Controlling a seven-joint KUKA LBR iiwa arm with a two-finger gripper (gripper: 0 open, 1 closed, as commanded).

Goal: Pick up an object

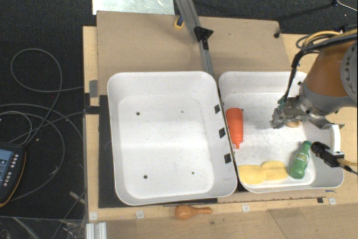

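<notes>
Wooden pear just outside left bin's rim

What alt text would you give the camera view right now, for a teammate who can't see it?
The arm's tool is low inside the right bin, near its right side, with nothing visibly in its grip. That bin holds an orange carrot-shaped toy, a yellow piece and a green bottle. A small orange-brown object lies on the bench by the left bin.
</notes>
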